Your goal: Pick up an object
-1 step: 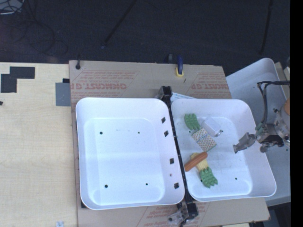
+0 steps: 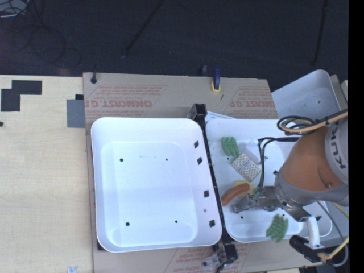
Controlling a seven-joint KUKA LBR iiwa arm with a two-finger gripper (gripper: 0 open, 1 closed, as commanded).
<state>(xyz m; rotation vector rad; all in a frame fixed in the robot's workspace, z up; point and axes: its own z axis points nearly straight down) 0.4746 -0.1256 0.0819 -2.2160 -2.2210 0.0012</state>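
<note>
Pale wooden tabletop point(image 2: 40, 181) carries two shallow white bins; at three o'clock, the jaws point(image 2: 242, 205) reach beside an orange sausage-shaped toy point(image 2: 234, 193); whether apart or together, cannot tell.

Robot lab: bench point(image 2: 45, 169), cabled arm point(image 2: 310, 166)

White bins point(image 2: 114, 131), two green items point(image 2: 230, 147), orange piece point(image 2: 234, 192), speckled packet point(image 2: 246, 165).
</note>
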